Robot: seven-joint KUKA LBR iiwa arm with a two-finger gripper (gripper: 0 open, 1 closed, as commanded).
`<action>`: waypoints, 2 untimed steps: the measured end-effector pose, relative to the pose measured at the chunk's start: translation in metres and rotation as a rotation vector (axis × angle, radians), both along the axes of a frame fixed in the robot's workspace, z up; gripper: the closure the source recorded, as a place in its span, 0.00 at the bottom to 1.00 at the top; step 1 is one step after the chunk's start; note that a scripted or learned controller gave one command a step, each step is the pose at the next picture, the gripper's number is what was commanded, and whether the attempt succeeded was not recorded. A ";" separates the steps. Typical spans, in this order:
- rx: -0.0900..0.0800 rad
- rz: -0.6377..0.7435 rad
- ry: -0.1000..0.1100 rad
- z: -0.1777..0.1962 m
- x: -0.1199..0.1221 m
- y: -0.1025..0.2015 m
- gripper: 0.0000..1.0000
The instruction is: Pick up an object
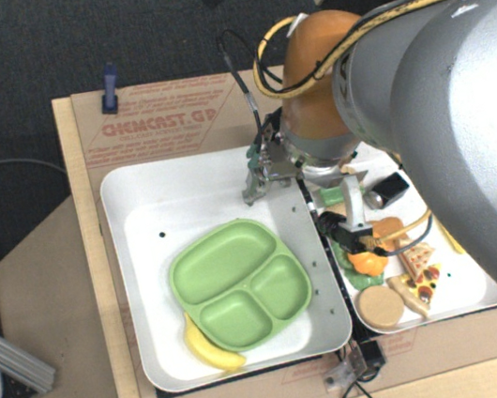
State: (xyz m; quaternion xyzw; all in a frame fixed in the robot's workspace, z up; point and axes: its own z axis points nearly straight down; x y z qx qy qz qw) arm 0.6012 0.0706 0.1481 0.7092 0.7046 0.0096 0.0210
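Overhead, the slanted camera view shows the gripper (259, 174) low over the far right corner of the left bin (136, 261), just beside the wall it shares with the right bin (468, 283). Nothing shows in its grasp. With the bulky grey arm (443, 111) crowding it, I cannot tell whether the pincer is wide or narrow.

Things to pick lie in both bins. A green divided plate (239, 281) rests flat in the middle of the left bin, apart from the gripper. A banana (208, 348) is tucked against the plate's near left edge, between it and the bin wall, so it probably leaves little room to reach around it. In the right bin, an orange piece (367, 263), a pizza slice (420, 268) and a tan disc (380, 306) cluster near the dividing wall.

The gripper's corner looks bare, so closing there would likely catch nothing.
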 end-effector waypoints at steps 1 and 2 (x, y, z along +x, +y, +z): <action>0.001 -0.002 0.001 0.000 0.000 0.000 0.00; 0.002 -0.001 0.000 0.001 0.000 0.000 0.00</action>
